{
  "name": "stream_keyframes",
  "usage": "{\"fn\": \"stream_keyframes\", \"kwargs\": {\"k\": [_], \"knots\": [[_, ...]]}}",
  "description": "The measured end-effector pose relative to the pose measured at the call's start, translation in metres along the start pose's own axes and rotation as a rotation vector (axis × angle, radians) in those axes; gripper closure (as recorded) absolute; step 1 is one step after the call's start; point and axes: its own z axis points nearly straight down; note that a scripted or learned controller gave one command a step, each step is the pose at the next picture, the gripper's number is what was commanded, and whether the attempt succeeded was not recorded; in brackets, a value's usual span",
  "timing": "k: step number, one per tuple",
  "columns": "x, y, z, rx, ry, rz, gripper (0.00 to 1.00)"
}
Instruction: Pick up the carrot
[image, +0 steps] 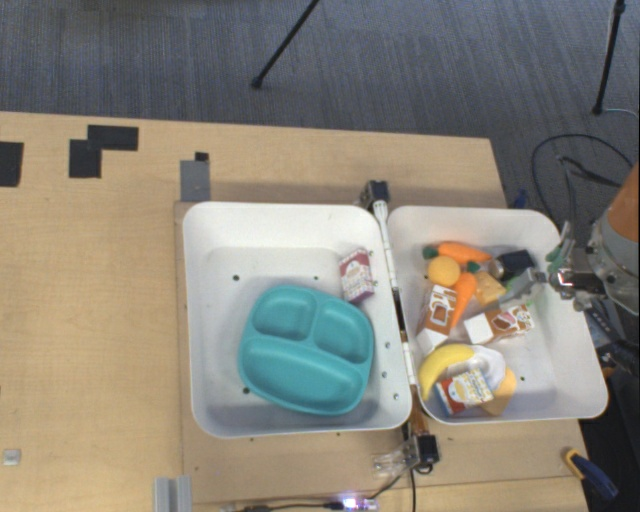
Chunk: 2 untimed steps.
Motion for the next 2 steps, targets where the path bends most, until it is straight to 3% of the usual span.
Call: {"fn": "stream_keyframes", "kwargs": {"k": [1, 2], "knots": [[0.036, -0.002, 0.102, 0.003, 0.001, 0.004, 0.0], [-0.004, 0.08, 0.143, -0.012, -0.006, 0.183, 0.0]]}}
